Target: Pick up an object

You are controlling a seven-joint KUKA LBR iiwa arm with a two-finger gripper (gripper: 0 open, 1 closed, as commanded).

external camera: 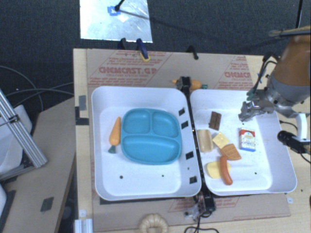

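From the camera view, the gripper (246,111) hangs over the upper part of the right bin (279,178), reaching in from the right. Its tip is dark and blurred, so the state of the fingers cannot be told, and nothing is seen between them.

The things that could be picked all lie in that right bin. A small red-and-white carton (248,140) lies just below the gripper and is the nearest. A brown chocolate bar (215,120) lies to the gripper's left. Lower down, a pale bread slice (204,141), a yellow cheese wedge (220,140), an orange chip (231,153) and a red sausage (225,170) crowd together, some touching.

The left bin (104,178) holds a blue divided plate (149,136) with a toy carrot (114,131) just beside it.

The step in hand appears to be choosing a target and descending. The carton looks the best choice: it stands apart from its neighbours and is close. A good try would likely centre above it, straddle its narrow sides, and descend straight. The crowded cluster risks catching two pieces or nudging one aside.
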